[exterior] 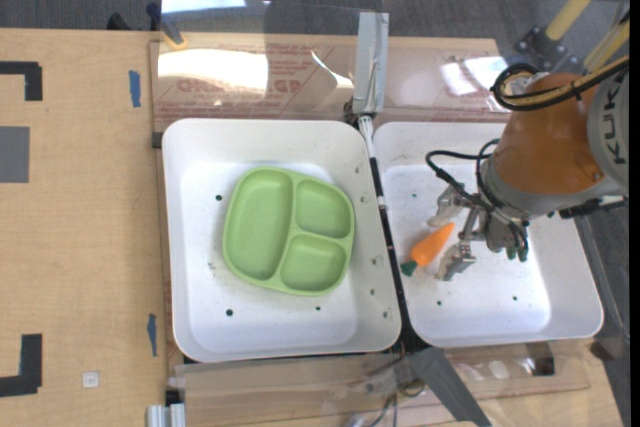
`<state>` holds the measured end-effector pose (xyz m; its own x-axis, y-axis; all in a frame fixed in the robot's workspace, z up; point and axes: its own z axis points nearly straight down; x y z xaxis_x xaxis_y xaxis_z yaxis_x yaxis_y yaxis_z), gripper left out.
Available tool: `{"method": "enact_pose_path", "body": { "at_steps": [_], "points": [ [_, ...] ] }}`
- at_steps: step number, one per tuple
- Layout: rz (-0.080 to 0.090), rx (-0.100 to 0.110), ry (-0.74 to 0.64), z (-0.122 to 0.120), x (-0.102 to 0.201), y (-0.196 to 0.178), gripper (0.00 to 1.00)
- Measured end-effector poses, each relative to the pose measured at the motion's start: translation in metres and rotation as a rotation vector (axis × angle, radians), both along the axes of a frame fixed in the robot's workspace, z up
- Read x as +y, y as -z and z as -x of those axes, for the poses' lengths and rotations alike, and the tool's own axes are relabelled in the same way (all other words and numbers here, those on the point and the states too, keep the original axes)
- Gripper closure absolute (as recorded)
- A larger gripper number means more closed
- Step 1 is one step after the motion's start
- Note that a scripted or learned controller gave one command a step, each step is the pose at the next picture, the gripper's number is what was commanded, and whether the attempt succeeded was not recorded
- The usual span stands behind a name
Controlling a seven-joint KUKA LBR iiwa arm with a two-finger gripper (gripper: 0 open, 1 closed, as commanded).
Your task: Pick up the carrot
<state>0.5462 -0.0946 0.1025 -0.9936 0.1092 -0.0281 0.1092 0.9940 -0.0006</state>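
The orange carrot (431, 246) lies in the left part of the right white bin (520, 310), with its green top (409, 267) pointing toward the lower left. My gripper (451, 237) is down low over the carrot's thick end and stands open. One finger (443, 211) is just beyond the carrot and the other (460, 264) is on its near side. The thick end sits in the gap between them, unclamped. The arm's orange band (545, 150) is above and to the right.
A light green divided plate (290, 231) rests in the middle of the left bin (190, 315). The wall between the two bins (383, 235) runs just left of the carrot. A clear panel (260, 65) stands behind the bins.
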Motion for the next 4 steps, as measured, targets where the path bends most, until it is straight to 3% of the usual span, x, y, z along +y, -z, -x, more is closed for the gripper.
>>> {"method": "enact_pose_path", "body": {
  "at_steps": [1, 2, 3, 4],
  "points": [
    [0.000, 0.015, -0.129, -0.035, 0.001, 0.012, 0.00],
    [0.003, 0.000, -0.129, -0.039, 0.001, -0.001, 1.00],
    [0.002, 0.002, -0.129, -0.039, 0.002, 0.000, 0.00],
    [-0.003, 0.015, -0.023, -0.045, 0.003, 0.013, 0.00]
  ]
}}
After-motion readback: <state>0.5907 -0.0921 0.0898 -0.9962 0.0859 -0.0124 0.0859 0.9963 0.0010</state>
